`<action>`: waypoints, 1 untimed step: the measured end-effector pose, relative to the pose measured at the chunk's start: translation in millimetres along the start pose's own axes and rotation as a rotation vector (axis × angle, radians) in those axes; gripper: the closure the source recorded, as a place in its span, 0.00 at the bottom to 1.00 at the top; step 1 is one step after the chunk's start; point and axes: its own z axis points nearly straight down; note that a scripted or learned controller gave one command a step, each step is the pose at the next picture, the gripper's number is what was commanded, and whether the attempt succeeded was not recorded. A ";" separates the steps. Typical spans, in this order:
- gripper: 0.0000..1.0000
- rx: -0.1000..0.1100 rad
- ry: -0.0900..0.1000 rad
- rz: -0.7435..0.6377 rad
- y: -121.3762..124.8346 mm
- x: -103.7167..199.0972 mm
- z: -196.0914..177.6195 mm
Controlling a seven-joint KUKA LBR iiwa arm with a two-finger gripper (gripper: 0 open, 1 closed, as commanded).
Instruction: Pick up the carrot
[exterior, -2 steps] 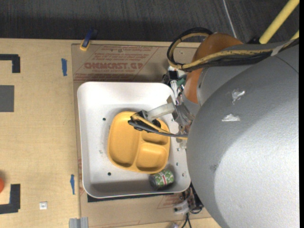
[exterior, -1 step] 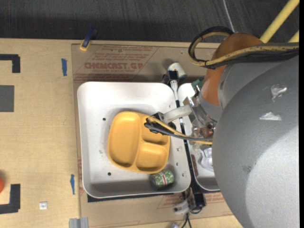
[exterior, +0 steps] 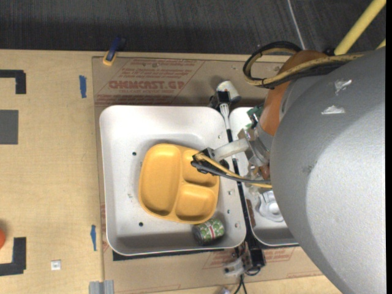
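My grey arm (exterior: 331, 164) reaches in from the right and covers most of the right bin (exterior: 260, 234). Below the wrist, the gripper (exterior: 268, 204) shows as a pale metal part low over the right bin's left side, largely hidden by the arm. In the left bin (exterior: 122, 133) lies a yellow divided plate (exterior: 174, 182). A small green can (exterior: 209, 231) lies on its side near that bin's front edge, just below the plate.
The two bins meet at a divider (exterior: 236, 182) right beside the wrist. A small orange-red object (exterior: 2, 238) sits at the far left edge of the bench. Blue tape marks (exterior: 82, 86) are stuck to the cardboard around the bins.
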 end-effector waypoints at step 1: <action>1.00 0.001 -0.001 -0.003 -0.7 0.5 -9.8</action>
